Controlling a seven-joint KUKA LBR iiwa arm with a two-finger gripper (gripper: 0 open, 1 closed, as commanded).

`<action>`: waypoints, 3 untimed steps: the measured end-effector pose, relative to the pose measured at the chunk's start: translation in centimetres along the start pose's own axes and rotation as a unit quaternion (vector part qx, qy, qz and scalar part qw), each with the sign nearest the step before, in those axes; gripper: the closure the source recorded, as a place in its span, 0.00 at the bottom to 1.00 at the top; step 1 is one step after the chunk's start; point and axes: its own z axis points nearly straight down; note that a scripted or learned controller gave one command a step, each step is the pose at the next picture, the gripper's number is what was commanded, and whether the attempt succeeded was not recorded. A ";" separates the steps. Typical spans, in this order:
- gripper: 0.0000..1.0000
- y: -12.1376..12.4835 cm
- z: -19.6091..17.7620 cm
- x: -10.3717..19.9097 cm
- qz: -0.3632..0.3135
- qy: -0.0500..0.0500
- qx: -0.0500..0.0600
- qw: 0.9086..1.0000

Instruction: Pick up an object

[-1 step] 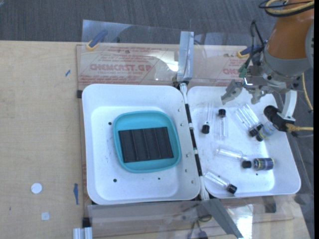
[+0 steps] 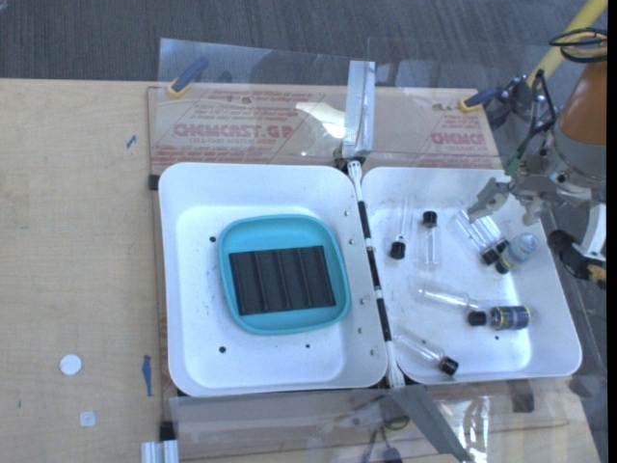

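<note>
The gripper (image 2: 490, 204) hangs over the right bin (image 2: 554, 355) near its far right corner, its fingers spread wide with nothing between them. Just below it a clear vial (image 2: 485, 236) with a black cap lies flat, long axis diagonal, cap pointing toward the near right edge.

- The bench (image 2: 67, 210) looked like pale wood, matt.
- Both bins (image 2: 183, 258) (image 2: 549, 355) were smooth white plastic with a slight sheen.
- The teal tray (image 2: 280, 230) at centre-left looked like matt plastic, with a dark ribbed insert (image 2: 282, 279).
- The vials (image 2: 429, 249) at right were clear and glossy, black-capped.
- The sheet (image 2: 251, 114) at the top was transparent, glossy.
- The gripper (image 2: 506, 196) at upper right looked like grey metal.
</note>
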 end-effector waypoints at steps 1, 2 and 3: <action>0.00 0.5 9.1 -1.4 -0.039 -0.001 -0.002 0.999; 0.00 0.0 11.3 -3.8 -0.052 0.006 -0.004 0.999; 0.00 1.1 11.5 -3.2 -0.075 0.002 -0.004 0.997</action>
